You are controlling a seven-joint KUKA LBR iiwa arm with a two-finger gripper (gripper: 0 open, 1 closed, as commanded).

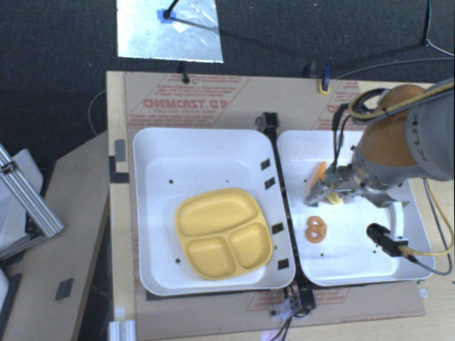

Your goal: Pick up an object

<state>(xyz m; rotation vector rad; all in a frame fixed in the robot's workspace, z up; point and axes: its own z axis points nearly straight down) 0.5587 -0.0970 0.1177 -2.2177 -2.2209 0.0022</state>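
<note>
Reach step: hand (318,192) is low in right bin (355,268), just beside orange stick (317,174) and yellow piece (335,199), pretzel (316,229) nearer; grip state I cannot tell, next needs closing on one, then lifting.

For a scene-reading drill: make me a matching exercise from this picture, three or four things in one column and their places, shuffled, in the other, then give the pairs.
Things:
1. yellow divided tray
2. pretzel-shaped piece
3. orange stick-shaped piece
4. gripper

Places:
A. right bin, near its front left
B. left bin, towards the front
C. over the right bin, near its left wall
D. right bin, just behind the gripper

Pairs: 1-B, 2-A, 3-D, 4-C
</note>
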